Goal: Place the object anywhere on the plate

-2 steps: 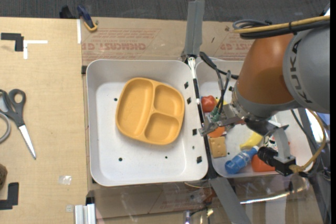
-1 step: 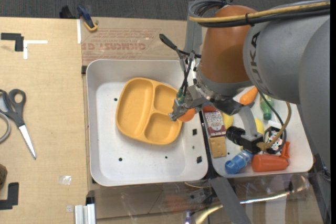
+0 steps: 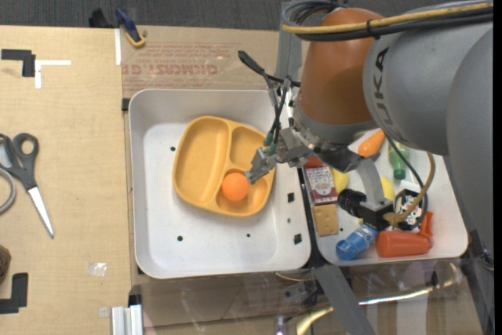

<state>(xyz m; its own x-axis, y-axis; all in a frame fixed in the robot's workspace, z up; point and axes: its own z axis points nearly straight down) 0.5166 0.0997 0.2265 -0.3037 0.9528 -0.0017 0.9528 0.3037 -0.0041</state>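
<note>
A yellow divided plate (image 3: 205, 157) lies in the left white bin (image 3: 157, 239). An orange ball (image 3: 234, 186) rests in the plate's lower right compartment. My gripper (image 3: 260, 167) hangs just to the right of the ball, over the plate's right rim, with its fingertips close to or touching the ball. The arm's orange band and grey body cover the space between the two bins.
The right bin (image 3: 443, 243) holds several small items: an orange carrot-like piece (image 3: 370, 143), a blue bottle (image 3: 355, 242), a red-orange object (image 3: 403, 243), a cracker-like square (image 3: 326, 217). Scissors (image 3: 27, 172) lie on the wooden bench at left.
</note>
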